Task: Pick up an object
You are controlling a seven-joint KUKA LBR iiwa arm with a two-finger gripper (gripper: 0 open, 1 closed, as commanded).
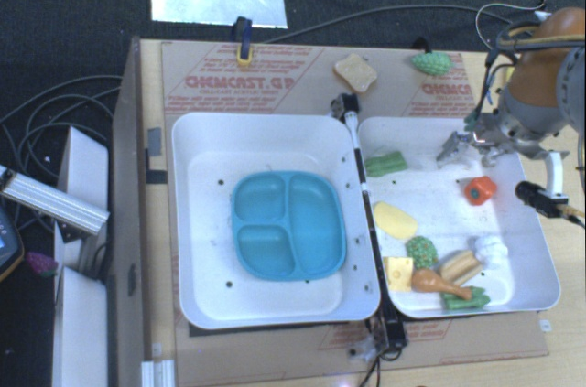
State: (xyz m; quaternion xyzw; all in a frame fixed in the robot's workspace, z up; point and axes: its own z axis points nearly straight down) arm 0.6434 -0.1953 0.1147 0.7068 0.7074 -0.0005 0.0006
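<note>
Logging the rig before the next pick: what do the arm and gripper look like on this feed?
The arm is grey with a broad orange band above the wrist. Thin cables loop round its upper part. The gripper is a small silvery metal piece with two short fingers. A black part with a white bracket sticks out below the wrist.

Robot lab: cardboard-topped bench (275, 69), loose cables (64, 97).
</note>
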